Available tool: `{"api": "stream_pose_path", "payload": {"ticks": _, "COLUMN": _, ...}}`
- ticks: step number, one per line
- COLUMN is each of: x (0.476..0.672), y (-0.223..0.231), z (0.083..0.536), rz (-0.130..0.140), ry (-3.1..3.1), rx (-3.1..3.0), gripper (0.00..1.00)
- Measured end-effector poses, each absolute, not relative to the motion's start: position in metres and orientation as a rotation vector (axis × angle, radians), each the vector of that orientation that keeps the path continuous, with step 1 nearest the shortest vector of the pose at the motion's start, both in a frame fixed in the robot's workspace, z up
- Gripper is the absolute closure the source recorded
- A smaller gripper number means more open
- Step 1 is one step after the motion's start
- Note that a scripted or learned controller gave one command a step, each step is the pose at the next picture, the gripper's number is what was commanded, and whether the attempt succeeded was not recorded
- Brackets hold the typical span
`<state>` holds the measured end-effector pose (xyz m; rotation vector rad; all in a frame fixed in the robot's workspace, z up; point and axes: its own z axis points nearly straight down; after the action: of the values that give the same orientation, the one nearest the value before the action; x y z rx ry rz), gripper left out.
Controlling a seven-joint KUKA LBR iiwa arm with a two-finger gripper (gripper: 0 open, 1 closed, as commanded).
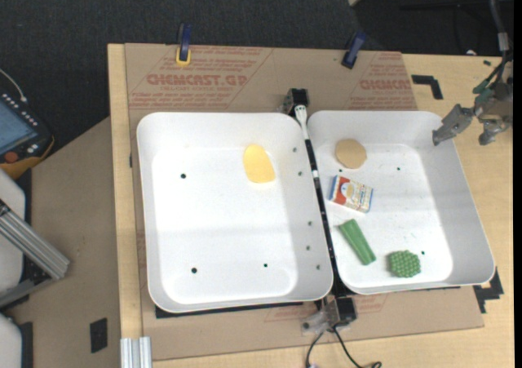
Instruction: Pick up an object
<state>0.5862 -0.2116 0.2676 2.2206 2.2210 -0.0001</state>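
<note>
Four objects (356, 219) in right bin (457, 219)

A yellow piece (259, 164) is seen in the left bin (163, 219). In the right bin (457, 195) a tan disc (351, 153), a small carton (351, 193), a green stick (357, 241) and a green ball (404, 263) are seen. The gripper (471, 121) is held open at that bin's far right corner.

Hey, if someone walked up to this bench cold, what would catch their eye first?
Probably the yellow piece, alone in the left bin. Next, the cluster in the right bin: a tan round disc near the back, a small red, white and blue packet in front of it, then a green stick and a bumpy green ball nearest the camera. The gripper sits over that bin's far right corner, apart from all of them.
</note>
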Motion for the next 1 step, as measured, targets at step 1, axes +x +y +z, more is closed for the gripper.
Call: {"api": "stream_pose_path", "payload": {"ticks": 1, "x": 0.5245, "y": -0.2257, "z": 0.4899, "rz": 0.012, "ry": 2.204, "rx": 2.207, "gripper": 0.0}}
